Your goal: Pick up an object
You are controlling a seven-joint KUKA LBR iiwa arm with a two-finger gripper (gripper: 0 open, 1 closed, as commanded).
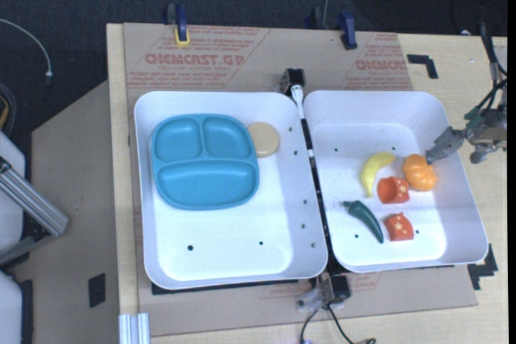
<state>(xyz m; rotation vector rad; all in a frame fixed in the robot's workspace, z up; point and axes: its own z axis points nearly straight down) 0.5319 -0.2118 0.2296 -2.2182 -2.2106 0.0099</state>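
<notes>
Nothing lifted yet: the pick is not begun.

Nearest in the right white bin (451, 242) lie a red toy cube (401, 227) and dark green toy pepper (365, 219), then a red piece (393, 189), yellow toy banana (376, 170) and orange toy fruit (418, 172). The hand (448, 144) is just beside the orange fruit; whether it is open cannot be told. The left bin (218, 254) holds a blue divided plate (205, 161) and a tan disc (264, 138).

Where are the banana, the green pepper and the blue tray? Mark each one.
banana (375, 171): camera view, middle of its curved body.
green pepper (366, 220): camera view, mid-length of the pod.
blue tray (206, 174): camera view, its large lower compartment.
</notes>
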